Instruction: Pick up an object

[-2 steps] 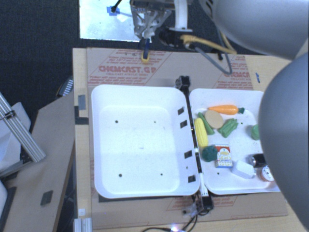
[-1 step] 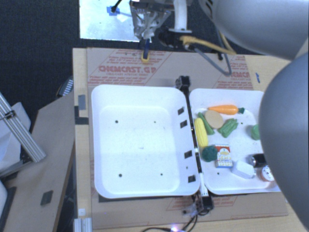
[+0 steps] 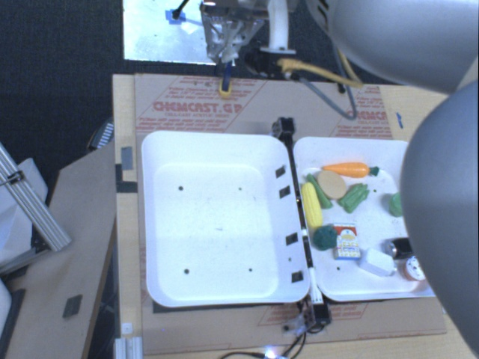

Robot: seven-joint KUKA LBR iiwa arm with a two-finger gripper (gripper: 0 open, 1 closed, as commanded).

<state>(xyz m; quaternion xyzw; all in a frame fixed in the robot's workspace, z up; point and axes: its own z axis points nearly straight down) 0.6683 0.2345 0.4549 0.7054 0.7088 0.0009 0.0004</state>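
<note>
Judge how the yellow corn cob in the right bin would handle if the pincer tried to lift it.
The corn cob looks like a stiff plastic toy, so probably light and rigid. Its rounded, long shape may roll or slip unless gripped across its width. It lies against the right bin's dividing wall with green toys beside it, which likely crowds a grasp.

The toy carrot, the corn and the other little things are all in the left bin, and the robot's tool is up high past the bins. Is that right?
Not quite. In the camera view the toy carrot, the corn and the other little things lie in the right bin, not the left bin. The rest holds: the tool is up past the bins' far edge.
</note>
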